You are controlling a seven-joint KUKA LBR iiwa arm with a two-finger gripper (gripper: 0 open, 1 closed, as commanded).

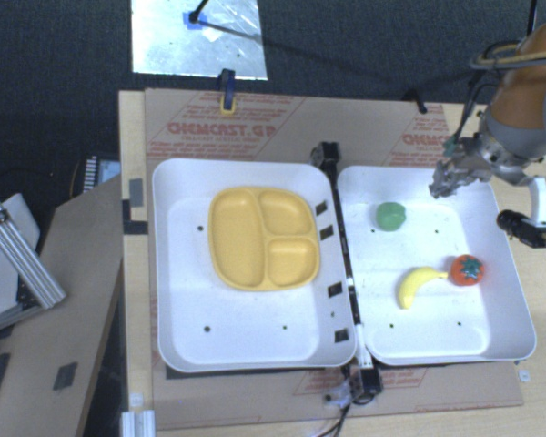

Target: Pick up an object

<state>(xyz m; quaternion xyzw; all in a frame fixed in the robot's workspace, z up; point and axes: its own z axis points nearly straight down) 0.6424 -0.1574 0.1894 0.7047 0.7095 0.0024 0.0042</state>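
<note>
Risks first, by size of thing. Could clip the far wall of the right bin (437, 335) on the way down, since the arm (528, 107) hangs right at that bin's far right corner, with the gripper (450, 180) just over the rim there. Cannot tell from this slanted view how wide the gripper stands; nothing seen in its hold. If too narrow on arrival, likely just pushes the target away instead of taking it.

Could miss with the banana (420, 285): curved, lying flat, and touching or nearly touching the red tomato (466, 270) at one end. Closing there may catch both, or nudge one into the other and lose both. Could roll away in the case of the tomato, and the same for the green ball (390, 215): round, smooth-looking, free to slide on the white floor at an off-centre touch. Still the nearest piece to the gripper, standing alone, so probably the safest choice.

Containers next. Left bin (177, 335): holds a yellow divided plate (262, 238), lying flat near the middle, its three compartments bare. Well apart from the gripper. Right bin: holds the banana and the tomato together toward the near right, and the green ball alone toward the far middle.
</note>
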